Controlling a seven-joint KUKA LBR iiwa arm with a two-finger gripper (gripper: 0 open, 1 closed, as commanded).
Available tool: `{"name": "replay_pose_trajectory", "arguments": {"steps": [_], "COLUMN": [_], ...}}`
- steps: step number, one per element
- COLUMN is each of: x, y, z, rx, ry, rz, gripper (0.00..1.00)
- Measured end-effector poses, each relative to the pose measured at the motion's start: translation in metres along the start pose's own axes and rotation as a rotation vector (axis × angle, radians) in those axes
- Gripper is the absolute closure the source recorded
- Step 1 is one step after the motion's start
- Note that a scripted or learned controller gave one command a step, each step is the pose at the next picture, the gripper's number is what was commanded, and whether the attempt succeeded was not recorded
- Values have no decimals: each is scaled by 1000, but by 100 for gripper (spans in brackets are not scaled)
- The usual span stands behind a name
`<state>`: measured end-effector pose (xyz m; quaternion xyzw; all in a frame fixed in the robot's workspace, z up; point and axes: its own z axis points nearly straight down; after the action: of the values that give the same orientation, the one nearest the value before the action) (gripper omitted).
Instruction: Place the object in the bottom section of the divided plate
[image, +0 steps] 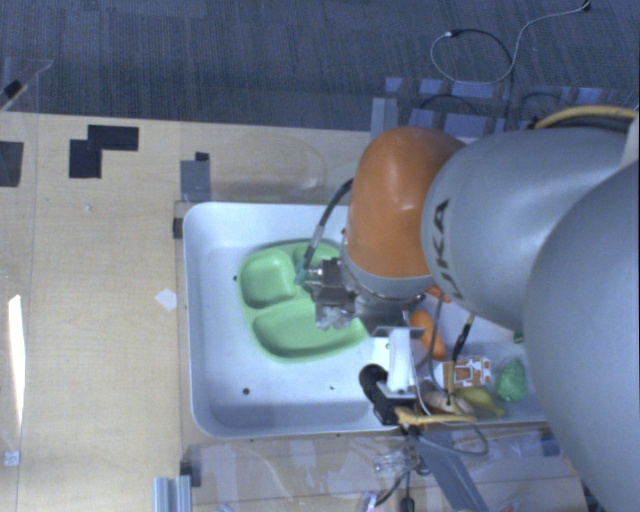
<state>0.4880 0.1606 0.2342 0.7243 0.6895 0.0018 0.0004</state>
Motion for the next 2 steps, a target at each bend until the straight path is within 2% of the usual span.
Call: {"name": "replay_pose_trajectory", "arguments": {"steps": [1,2], "x": [34,78], "y": [-3,59], "z": [19,4], "rx": [2,2], "ry": [-1,-2], "rz": [63,117], "gripper": [100,100]}}
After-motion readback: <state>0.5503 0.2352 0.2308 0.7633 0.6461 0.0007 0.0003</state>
